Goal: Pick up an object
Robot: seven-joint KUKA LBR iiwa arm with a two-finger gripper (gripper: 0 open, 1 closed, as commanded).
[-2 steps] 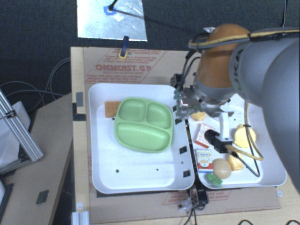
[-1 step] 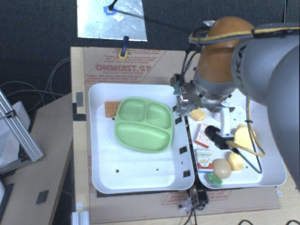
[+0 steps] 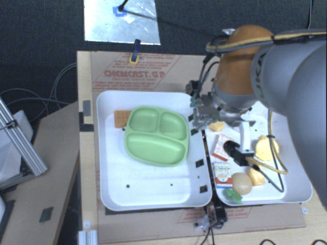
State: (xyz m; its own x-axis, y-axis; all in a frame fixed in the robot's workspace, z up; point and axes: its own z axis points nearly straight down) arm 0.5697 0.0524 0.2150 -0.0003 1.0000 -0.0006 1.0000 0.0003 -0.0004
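The left bin [image 3: 110, 137] holds a green divided plate [image 3: 156, 136] with a small brown cracker-like square [image 3: 120, 118] at its left edge. The right bin [image 3: 296, 190] holds a small yellow piece [image 3: 217, 126], a red and white carton [image 3: 220, 147], a beige ball [image 3: 241, 183], a yellow lump [image 3: 257, 177], a pale yellow fruit [image 3: 266, 148] and a green item [image 3: 233, 195]. My gripper [image 3: 203, 114] hangs low over the wall between the bins, at the back left of the right bin, just left of the small yellow piece. Nothing shows held in it.
A second printed carton [image 3: 222, 172] lies in front of the first. The bulky grey arm with its orange band [image 3: 245, 60] covers the back right of the right bin. A blue and yellow clamp [image 3: 135, 52] sits on the board behind the bins.
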